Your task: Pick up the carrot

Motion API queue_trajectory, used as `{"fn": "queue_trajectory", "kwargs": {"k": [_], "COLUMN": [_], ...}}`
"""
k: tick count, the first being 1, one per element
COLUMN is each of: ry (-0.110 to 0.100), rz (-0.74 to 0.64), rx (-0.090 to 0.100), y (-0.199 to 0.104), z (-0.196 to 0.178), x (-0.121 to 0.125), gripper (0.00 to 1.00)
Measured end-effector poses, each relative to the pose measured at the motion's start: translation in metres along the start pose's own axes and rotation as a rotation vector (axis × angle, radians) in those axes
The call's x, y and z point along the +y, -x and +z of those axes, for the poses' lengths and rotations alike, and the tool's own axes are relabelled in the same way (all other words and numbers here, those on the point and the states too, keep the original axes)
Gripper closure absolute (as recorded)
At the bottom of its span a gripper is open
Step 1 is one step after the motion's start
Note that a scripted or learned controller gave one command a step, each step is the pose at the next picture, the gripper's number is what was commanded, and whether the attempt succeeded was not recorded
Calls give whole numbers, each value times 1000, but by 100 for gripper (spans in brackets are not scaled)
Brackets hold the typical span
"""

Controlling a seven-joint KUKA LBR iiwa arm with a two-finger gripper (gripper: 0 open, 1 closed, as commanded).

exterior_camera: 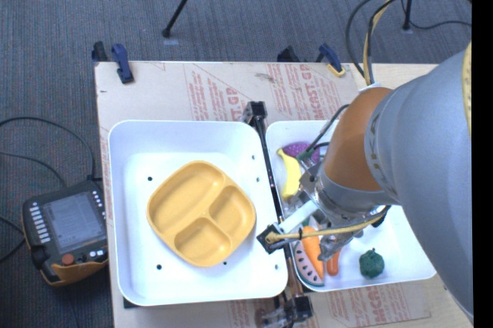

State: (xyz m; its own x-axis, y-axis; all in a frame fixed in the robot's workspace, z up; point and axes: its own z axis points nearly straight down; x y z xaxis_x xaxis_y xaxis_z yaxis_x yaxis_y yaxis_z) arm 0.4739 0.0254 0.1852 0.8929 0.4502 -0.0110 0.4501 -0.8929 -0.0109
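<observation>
gripper (320, 248): low in right bin (400, 261), grasp state cannot tell | carrot (311, 249): at gripper, beside watermelon slice (304, 269)

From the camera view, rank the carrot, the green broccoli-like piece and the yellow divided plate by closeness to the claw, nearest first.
1. Orange carrot: right bin, directly at the claw.
2. Dark green broccoli-like piece: same bin, toward its right corner.
3. Yellow divided plastic plate: left bin, across the divider, farthest.

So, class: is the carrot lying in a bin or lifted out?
In: the carrot lies in the right bin, beside the watermelon slice.
</observation>
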Motion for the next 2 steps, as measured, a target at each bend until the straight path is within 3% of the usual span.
{"fn": "queue_trajectory", "kwargs": {"k": [1, 2], "ry": [2, 2], "rz": [136, 135], "rx": [3, 3], "y": [15, 15], "z": [0, 0], "x": [30, 30], "gripper": [0, 0]}}
